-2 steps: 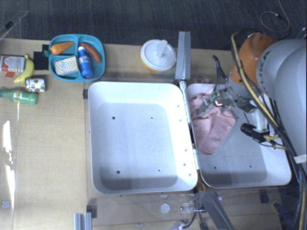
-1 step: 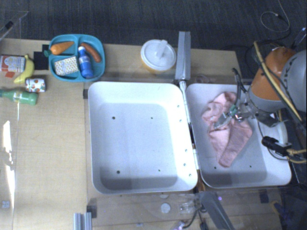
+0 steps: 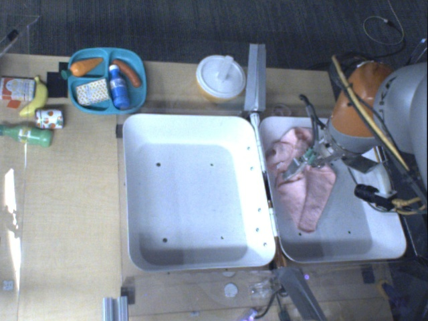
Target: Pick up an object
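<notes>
Gripper (image 3: 299, 168) low over pink cloth (image 3: 309, 191), right bin (image 3: 374, 239).

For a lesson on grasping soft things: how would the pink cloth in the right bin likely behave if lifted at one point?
The cloth lies crumpled in folds, so it is probably floppy and would drape and hang down. It looks thin, so likely light. Spread over the right bin floor, it may drag or slip free from the tool if pinched only by a shallow fold.
</notes>
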You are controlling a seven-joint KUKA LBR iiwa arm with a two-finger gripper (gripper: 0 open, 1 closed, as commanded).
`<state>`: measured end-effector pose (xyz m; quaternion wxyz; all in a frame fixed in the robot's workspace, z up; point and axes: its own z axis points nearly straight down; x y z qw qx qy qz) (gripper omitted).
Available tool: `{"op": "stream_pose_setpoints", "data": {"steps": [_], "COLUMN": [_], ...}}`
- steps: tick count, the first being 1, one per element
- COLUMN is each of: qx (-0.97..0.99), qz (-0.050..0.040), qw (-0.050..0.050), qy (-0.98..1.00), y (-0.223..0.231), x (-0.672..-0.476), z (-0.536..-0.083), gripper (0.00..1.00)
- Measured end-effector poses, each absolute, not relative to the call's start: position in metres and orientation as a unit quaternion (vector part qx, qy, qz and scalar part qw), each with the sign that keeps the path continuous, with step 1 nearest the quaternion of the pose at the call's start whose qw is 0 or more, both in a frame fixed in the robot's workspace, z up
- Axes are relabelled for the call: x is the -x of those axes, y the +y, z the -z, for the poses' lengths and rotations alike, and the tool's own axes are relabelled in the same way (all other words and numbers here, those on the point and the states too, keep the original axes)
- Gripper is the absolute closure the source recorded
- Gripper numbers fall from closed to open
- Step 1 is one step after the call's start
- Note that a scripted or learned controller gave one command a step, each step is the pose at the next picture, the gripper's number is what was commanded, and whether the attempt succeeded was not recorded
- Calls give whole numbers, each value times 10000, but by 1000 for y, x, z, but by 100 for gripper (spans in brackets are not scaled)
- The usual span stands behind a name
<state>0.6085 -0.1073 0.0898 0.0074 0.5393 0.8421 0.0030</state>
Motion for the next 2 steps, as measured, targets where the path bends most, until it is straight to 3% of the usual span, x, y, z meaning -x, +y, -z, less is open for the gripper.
{"op": "stream_pose_setpoints", "data": {"steps": [1,2], "qx": [-6021,-5965], "qz": [-30,-38], "qw": [53,65], "qy": [7984,8026], "y": [-90,-106], "x": [-643,-595], "z": [-89,-90], "gripper": [0,0]}}
